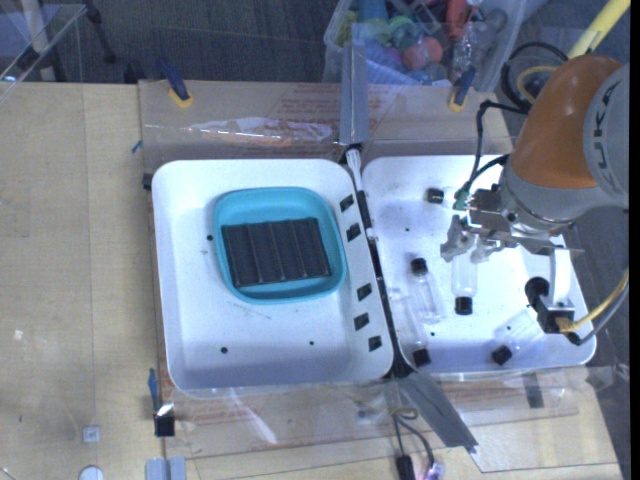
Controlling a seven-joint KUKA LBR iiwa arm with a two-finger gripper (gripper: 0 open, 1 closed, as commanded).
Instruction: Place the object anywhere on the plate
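- The gripper (pixel 470 246) hangs over the right bin (pixel 400 183); whether its fingers are open or shut, I cannot tell.
- Small clear vials with black caps lie below and left of the fingers: one (pixel 424 286) left, another (pixel 462 293) just beneath.
- Risk: a clear, round vial may roll or slip from the grip.
- The blue plate (pixel 228 213) sits well left, across the divider (pixel 362 258); a carried vial could clip it.

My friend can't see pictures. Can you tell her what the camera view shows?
A grey and orange robot arm reaches from the right over the right white bin, its gripper just above small clear bottles with black caps. In the left white bin sits a blue plate with a dark ridged block on it.
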